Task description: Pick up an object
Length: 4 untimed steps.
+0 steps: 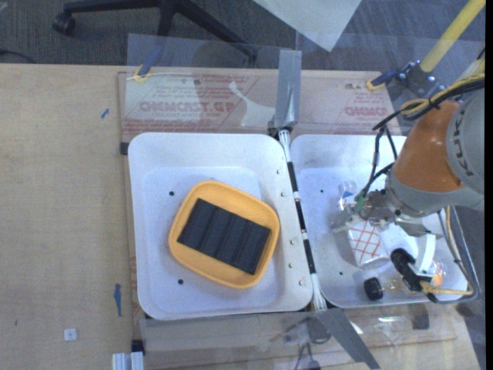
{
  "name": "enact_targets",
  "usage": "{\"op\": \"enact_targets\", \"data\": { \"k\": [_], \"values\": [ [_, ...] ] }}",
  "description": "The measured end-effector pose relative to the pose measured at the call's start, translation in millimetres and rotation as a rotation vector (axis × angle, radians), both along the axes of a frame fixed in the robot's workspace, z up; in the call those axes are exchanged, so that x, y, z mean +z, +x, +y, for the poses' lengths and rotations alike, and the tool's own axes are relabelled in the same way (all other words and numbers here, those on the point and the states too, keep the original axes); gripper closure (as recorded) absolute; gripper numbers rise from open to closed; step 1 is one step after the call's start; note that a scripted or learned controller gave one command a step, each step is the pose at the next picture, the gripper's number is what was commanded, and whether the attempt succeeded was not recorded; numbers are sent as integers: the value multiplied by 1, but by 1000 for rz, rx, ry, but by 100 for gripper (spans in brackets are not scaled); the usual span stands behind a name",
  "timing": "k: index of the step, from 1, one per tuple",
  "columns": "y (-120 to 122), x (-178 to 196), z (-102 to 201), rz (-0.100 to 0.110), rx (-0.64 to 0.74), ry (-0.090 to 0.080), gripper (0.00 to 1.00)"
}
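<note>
You are looking down at a slant on a pale wooden bench (62,206) that carries two shallow white bins side by side. The grey arm with its orange band (425,154) reaches in from your right and hangs over the right-hand white bin (323,168).

The gripper (360,206) sits low over the middle of that bin, right at the upper edge of a small white packet printed with a red grid pattern (367,242). From this angle you cannot tell whether the gripper is open or closed, nor whether it touches the packet. The packet lies tilted on the bin floor, just below the gripper in the view.

A small black round object (373,288) rests near the front edge of the same bin, just below the packet and apart from it. A crumpled bit of clear wrapping (347,191) lies just left of the gripper.

The left-hand white bin (154,156) holds one thing: a yellow square dish with rounded corners (185,222), turned at an angle and lying near the bin's middle. A black ribbed slab (225,236) fills the inside of the dish. The dish is well apart from the gripper, across the divide between the two bins.

Behind the bins, a flat brown cardboard sheet with red lettering (200,105) lies on the bench.
</note>
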State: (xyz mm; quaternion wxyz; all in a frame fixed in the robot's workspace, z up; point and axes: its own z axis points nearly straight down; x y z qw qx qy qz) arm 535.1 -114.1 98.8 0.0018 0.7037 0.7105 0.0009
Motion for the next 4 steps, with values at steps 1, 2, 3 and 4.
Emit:
{"op": "enact_targets", "data": {
  "k": [1, 2, 3, 4],
  "values": [
    [-35, -3, -23, -34, 1, -4, 0],
    [-33, 8, -25, -41, -2, -6, 100],
    [-43, 57, -45, -31, -1, 0, 100],
    [-55, 131, 47, 6, -14, 1, 100]
  ]
}}
